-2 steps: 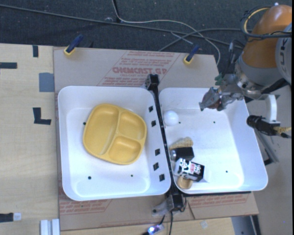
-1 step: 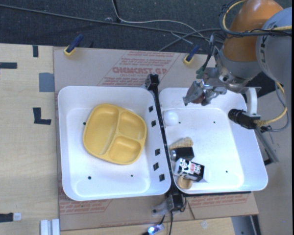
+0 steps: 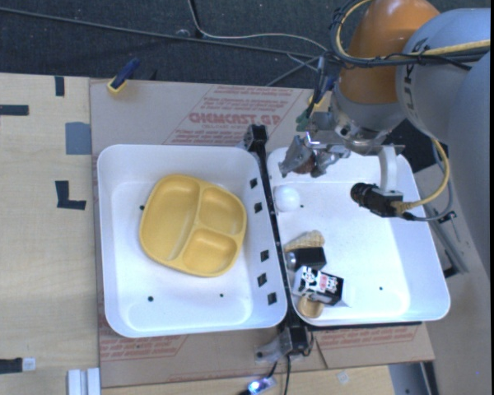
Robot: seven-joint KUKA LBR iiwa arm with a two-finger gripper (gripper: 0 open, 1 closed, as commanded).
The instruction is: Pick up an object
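Camera view: you had end effector [image 3: 306,161] low over right bin [image 3: 412,295], far-left corner; grip state could not be told. Likeliest target, small white ball [image 3: 287,197], lay just beside it, near divider. Judged light, smooth, prone to roll; you should pinch across its middle. Looked round, glossy white. Yellow divided plate [image 3: 193,224] sat in left bin [image 3: 115,220].

Light wooden bench top [image 3: 33,245] with dark angular markings. Brown printed cardboard sheet [image 3: 222,113] lying flat on bench. Two shallow white plastic bins on cardboard, side by side, touching: left bin [image 3: 115,220], right bin [image 3: 412,270].
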